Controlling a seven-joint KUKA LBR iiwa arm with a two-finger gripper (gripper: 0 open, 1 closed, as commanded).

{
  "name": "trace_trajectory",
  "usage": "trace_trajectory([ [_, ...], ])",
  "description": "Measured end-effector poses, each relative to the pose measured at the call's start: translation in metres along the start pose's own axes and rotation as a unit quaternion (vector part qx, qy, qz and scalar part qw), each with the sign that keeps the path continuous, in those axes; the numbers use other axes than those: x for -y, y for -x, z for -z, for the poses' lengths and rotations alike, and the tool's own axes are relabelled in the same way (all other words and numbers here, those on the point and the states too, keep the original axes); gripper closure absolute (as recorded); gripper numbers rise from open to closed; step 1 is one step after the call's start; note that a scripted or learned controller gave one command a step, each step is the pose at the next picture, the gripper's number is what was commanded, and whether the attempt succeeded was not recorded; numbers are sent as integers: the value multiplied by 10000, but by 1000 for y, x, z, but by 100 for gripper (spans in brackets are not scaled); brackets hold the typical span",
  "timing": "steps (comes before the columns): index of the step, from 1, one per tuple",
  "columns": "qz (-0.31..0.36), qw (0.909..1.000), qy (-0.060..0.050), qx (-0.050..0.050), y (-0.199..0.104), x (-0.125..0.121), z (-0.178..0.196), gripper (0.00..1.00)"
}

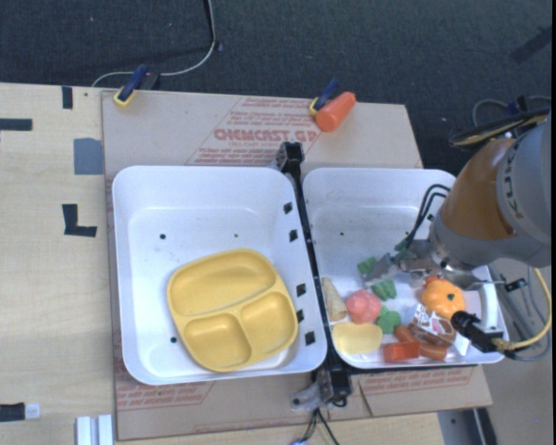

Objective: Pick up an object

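We see a pale wood counter (37,248) carrying a cardboard sheet (250,133) and two white bins on dark carpet (352,26). The left bin (148,211) holds a yellow divided plate (230,309). The arm (496,202) bends into the right bin (371,197), its gripper (389,265) low over toy foods (389,318) heaped along the near wall; we cannot tell how far its fingers part.

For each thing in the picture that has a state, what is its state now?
yellow divided plate: flat in the left bin, compartments bare.
left bin: holds the yellow plate.
right bin: holds small toys heaped at its near side.
pink ball: lying among the toys.
orange toy: lying beside the arm.
pincer: low inside the right bin, among the toys.
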State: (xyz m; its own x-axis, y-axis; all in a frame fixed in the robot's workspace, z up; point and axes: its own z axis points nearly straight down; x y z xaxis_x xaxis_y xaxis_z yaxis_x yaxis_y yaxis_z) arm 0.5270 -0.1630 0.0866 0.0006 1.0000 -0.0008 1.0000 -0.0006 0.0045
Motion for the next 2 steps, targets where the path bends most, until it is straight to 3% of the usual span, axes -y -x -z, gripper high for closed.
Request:
trace_trajectory([
  [1, 5, 10000, 9, 10, -1, -1, 10, 100],
  [2, 54, 10000, 46, -13, -78, -3, 148, 100],
])
